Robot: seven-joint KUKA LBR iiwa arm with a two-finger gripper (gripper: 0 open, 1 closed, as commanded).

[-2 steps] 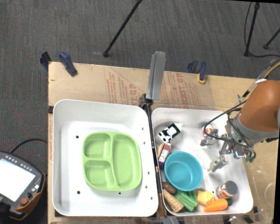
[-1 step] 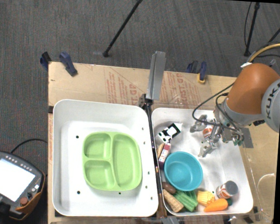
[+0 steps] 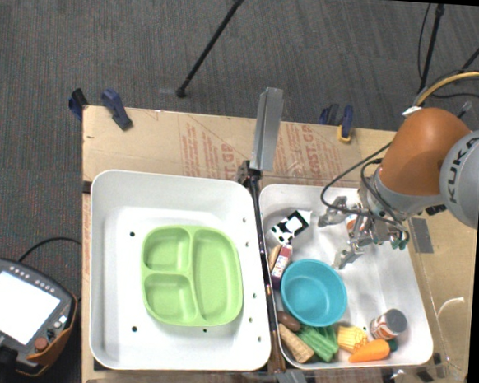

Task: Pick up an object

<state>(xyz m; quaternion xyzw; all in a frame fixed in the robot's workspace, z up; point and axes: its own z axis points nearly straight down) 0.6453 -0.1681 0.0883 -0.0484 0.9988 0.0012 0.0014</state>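
In the right bin [image 3: 418, 283], toward its back edge, you see the gripper [image 3: 361, 242] hanging low over bare white floor; whether it is spread or clenched cannot be told from this slant, and nothing is visibly held. The task names no particular thing, so judge the candidates as they lie.

The blue bowl [image 3: 314, 292] sits near the bin's middle, just in front of the gripper. It looks like stiff, light plastic, smooth and rather slippery; you would best take it by the rim, one finger inside and one outside, since its body is probably too wide to span.

Along the front edge lie toy foods: a carrot [image 3: 371, 350] and a corn piece [image 3: 349, 338] toward the front right corner, and a green vegetable [image 3: 320, 343] and a tan piece [image 3: 296, 343] just in front of the bowl. They appear light and hard, and crowded; a grasp across the carrot's narrow width seems most open.

A small can [image 3: 388, 324] stands near the right wall, rigid and round, likely to roll or tip if nudged. A black-and-white block [image 3: 289, 226] rests near the back left corner, and a slim packet [image 3: 280, 262] lies against the left wall, awkward to reach.

The left bin [image 3: 105, 217] carries a green divided plate [image 3: 192, 275], flat and hard to get under.
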